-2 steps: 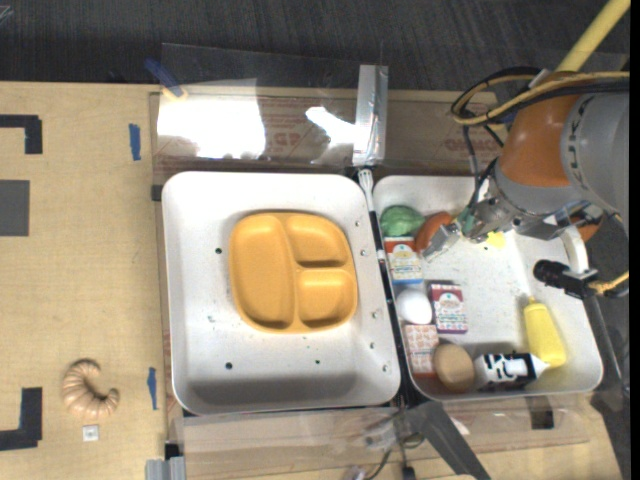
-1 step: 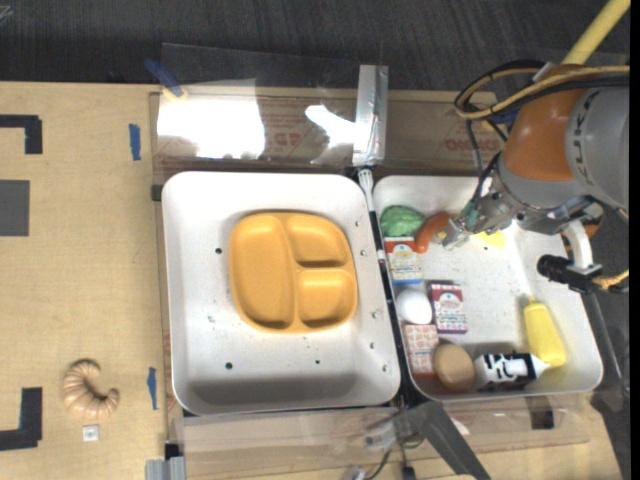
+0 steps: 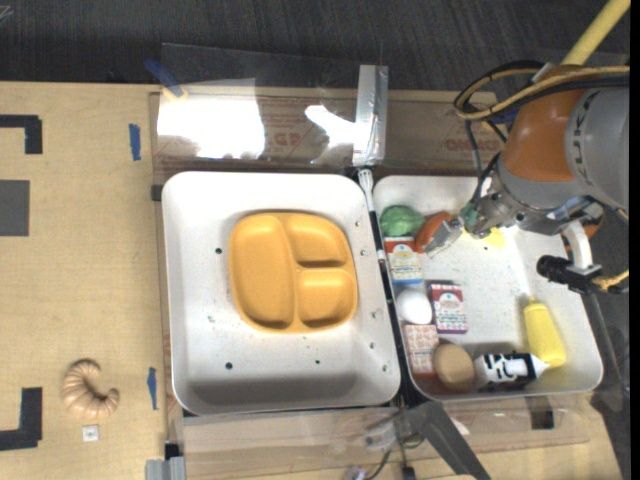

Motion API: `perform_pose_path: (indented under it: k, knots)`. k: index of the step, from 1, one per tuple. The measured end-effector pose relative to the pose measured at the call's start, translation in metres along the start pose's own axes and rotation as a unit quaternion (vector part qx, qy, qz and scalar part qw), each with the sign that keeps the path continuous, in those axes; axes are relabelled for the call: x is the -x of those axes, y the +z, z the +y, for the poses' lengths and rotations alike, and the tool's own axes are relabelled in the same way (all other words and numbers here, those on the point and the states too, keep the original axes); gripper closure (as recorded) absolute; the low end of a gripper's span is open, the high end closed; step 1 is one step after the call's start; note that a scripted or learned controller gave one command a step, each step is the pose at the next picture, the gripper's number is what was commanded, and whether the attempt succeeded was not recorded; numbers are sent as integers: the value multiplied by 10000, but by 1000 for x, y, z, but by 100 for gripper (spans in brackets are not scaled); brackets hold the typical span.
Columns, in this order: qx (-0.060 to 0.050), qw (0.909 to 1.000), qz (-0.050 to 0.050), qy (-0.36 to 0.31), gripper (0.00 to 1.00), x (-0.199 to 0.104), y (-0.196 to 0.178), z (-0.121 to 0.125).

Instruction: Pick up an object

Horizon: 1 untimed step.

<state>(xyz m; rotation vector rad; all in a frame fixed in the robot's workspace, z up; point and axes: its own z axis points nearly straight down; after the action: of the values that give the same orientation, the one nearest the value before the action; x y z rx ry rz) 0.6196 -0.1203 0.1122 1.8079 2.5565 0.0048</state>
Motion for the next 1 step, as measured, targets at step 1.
perform_pose_path:
  k: [1]
  knots:
    - [-16,9998,15,220,0,1,25,12]
